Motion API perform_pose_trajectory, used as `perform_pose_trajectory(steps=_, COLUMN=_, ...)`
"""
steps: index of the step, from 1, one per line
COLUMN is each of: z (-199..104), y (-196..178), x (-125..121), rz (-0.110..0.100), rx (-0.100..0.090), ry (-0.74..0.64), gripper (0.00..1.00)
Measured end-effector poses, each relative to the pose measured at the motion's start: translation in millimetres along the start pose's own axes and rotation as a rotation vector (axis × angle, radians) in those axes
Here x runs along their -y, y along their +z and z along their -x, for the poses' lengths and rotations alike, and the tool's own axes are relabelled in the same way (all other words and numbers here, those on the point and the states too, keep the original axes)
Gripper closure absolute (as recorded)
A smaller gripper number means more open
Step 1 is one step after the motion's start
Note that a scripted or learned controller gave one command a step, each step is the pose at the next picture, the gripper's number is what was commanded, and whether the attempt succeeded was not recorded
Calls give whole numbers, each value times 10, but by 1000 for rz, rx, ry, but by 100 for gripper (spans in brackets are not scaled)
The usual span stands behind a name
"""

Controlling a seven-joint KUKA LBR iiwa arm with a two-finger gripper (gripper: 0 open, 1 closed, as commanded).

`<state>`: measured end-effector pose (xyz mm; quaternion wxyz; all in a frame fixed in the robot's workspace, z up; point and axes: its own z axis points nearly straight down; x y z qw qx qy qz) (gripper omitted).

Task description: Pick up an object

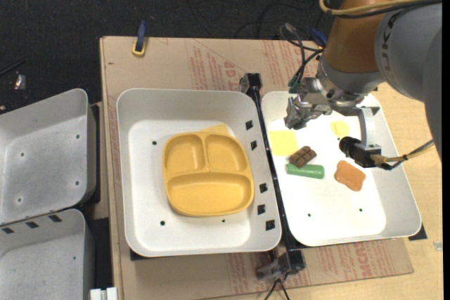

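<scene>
- Within the right bin (401,211), several small objects lie loose: a pale yellow flat piece (283,142), a brown chocolate-like block (303,156), a green bar (305,170), an orange lump (350,175), and a small yellow bit (340,128).
- Brown block and green bar sit just beside each other, with the pale yellow flat piece near them toward the bin's left wall.
- Above that pale yellow flat piece hangs the gripper (298,114), at the bin's upper left part; how far its fingers are parted cannot be told, and nothing is seen between them.
- Beside it, the left bin (133,151) carries a yellow divided tray (208,173) with three compartments.
- Both bins rest on a cardboard sheet (183,60).
</scene>
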<state>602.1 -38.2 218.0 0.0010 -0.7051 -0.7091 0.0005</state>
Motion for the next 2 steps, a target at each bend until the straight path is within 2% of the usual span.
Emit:
perform_pose_trajectory(steps=1, z=-470, y=74, x=160, rz=-1, rx=-1, ry=-1, gripper=100)
perform_pose_trajectory(steps=2, z=-990, y=82, x=437, rz=-1, rx=0, ry=0, gripper=100)
